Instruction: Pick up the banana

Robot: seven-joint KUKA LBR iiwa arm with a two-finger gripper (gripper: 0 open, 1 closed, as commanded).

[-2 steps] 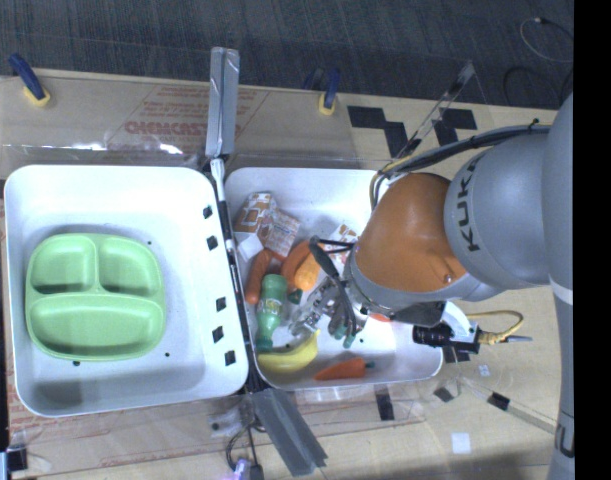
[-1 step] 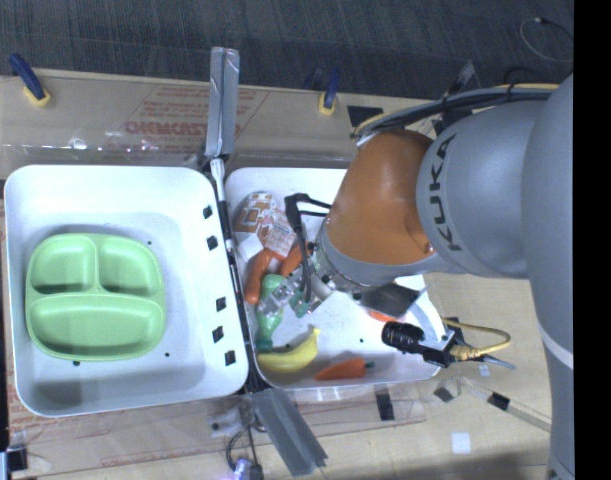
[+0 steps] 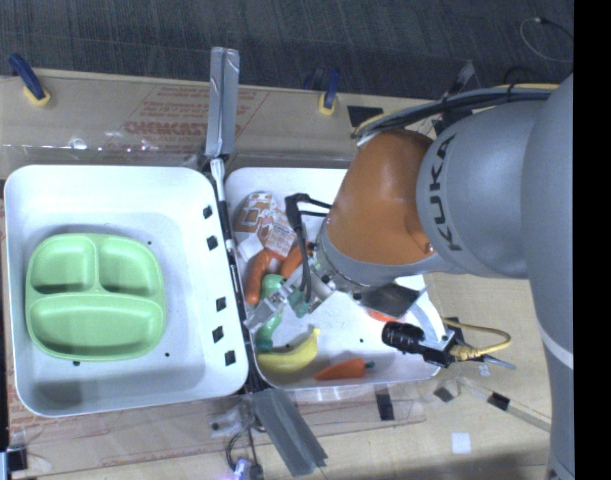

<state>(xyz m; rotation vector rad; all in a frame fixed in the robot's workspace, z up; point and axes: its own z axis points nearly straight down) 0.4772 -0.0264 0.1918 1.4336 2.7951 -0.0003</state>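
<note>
RISK: banana point(image 3: 291, 353) lies at right bin point(image 3: 405, 378) front wall, carrots point(image 3: 342, 370) crowding | end effector point(image 3: 297, 293) above it, grip state unreadable | you risk grabbing neighbours.

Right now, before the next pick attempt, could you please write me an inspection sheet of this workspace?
Surface: two shallow white bins side by side on a bench.
Job's things: curved yellow banana near the right bin's front wall.
Clutter: green divided plastic plate in the left bin; orange carrot-like pieces, wrapped packet.
Grippers: two-finger gripper low among the right bin's items, above the banana; grip unclear.
Cables: black cables over the arm.
Surroundings: blue clamps on the bench's far edge.
</note>
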